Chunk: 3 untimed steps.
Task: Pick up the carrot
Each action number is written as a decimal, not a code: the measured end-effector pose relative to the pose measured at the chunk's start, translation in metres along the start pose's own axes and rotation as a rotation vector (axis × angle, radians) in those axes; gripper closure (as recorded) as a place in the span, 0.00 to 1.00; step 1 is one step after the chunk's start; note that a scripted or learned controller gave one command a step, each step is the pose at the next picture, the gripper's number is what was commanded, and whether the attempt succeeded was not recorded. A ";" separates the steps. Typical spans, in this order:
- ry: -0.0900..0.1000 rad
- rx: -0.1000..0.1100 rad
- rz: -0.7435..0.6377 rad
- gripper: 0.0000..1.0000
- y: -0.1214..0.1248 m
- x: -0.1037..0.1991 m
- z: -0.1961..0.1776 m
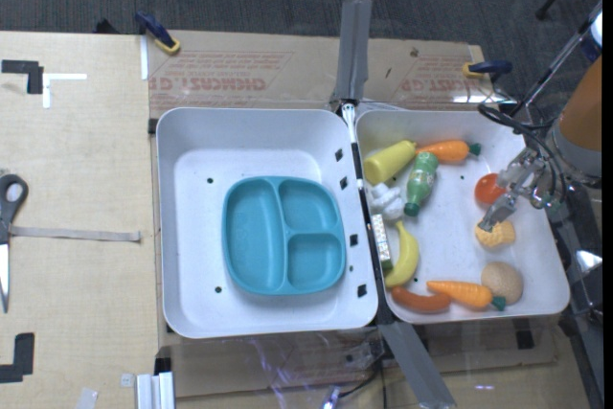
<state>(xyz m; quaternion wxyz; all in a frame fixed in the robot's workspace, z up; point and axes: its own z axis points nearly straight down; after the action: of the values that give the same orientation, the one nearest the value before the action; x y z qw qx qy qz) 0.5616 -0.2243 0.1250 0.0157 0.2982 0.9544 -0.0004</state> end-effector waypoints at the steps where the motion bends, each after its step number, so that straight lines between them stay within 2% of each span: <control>1: 0.023 0.007 -0.042 0.00 0.009 -0.009 0.031; 2: 0.028 0.007 -0.019 0.00 0.017 0.074 0.030; 3: 0.025 0.003 -0.205 0.00 0.079 0.097 -0.054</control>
<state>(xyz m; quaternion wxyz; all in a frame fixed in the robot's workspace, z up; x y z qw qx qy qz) 0.5252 -0.1032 0.1770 0.0030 0.1989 0.9800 0.0002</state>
